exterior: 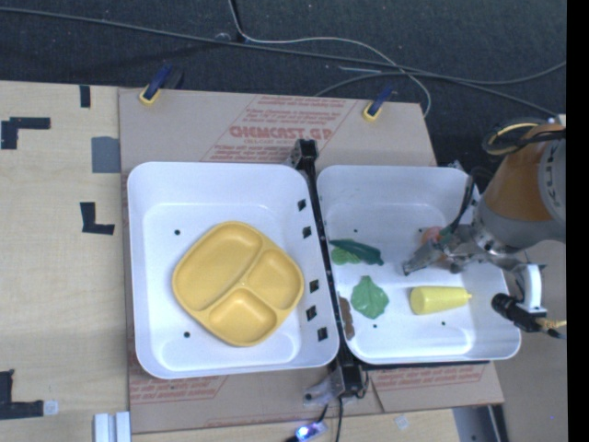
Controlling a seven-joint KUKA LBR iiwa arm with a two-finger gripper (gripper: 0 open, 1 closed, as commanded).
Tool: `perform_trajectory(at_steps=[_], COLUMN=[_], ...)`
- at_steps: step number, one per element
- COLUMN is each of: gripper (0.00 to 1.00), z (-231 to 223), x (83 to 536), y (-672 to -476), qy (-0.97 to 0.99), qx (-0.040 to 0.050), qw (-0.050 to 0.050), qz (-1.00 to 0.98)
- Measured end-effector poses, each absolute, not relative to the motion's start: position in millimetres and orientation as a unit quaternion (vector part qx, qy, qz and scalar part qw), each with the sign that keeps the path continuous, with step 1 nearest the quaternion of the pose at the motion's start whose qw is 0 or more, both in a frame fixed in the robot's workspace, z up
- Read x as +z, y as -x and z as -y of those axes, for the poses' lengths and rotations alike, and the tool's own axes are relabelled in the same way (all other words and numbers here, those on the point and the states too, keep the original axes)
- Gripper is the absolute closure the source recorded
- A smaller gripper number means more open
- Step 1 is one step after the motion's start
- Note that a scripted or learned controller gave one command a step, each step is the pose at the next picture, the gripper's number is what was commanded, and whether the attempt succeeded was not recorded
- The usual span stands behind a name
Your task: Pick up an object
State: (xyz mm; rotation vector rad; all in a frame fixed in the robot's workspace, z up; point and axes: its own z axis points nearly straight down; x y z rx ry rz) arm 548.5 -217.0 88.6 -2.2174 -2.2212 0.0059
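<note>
In the right bin (396,184) lie a dark green pod-shaped piece (355,251), a lighter green leaf-shaped piece (369,297) and a yellow cone-shaped piece (440,298). My gripper (416,263) hangs low over the right bin, just above the yellow piece and to the right of the dark green piece. A small reddish spot (431,237) shows beside the gripper body; what it is cannot be made out. Nothing can be seen held in the gripper.
The left bin (147,191) holds a yellow divided plate (238,282). A small brown item (347,316) lies by the black divider (317,247) between the bins. The arm with its orange band (517,187) leans in over the right bin's right rim.
</note>
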Motion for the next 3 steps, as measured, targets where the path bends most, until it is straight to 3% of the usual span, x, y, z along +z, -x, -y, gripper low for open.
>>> perform_trajectory(at_steps=[1, 3], gripper=[1.0, 1.0], z=[216, 209], x=[102, 198], y=[-549.6, -561.6], qy=[0.706, 0.706], qx=[0.0004, -0.0012], qw=[0.001, -0.002], qz=[0.708, 0.708])
